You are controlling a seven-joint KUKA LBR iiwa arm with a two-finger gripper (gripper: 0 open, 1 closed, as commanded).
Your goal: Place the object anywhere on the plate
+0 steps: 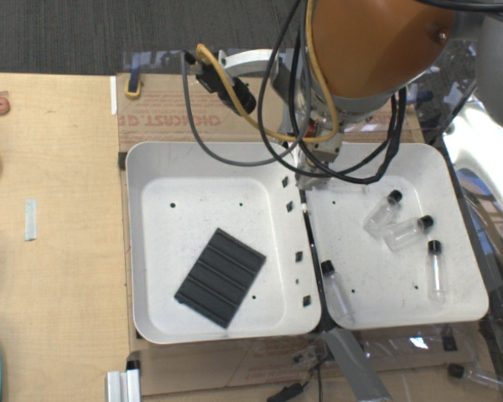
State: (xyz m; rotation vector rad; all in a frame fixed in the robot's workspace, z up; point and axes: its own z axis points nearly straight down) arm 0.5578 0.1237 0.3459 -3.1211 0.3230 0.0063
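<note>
I cannot tell the gripper's point(317, 159) state — wrist and cables hide it at upper centre, above the divider. I judge the pick not yet made. Clear vials point(400, 222) lie in the right bin point(465, 296); the dark ribbed plate point(220, 276) sits lower left, in the left bin point(147, 308). Next: descend onto one vial. Beyond, a wooden benchtop point(59, 182) at left.

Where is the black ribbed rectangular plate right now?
The black ribbed rectangular plate lies flat in the left white bin, near its front-centre, tilted diagonally.
</note>
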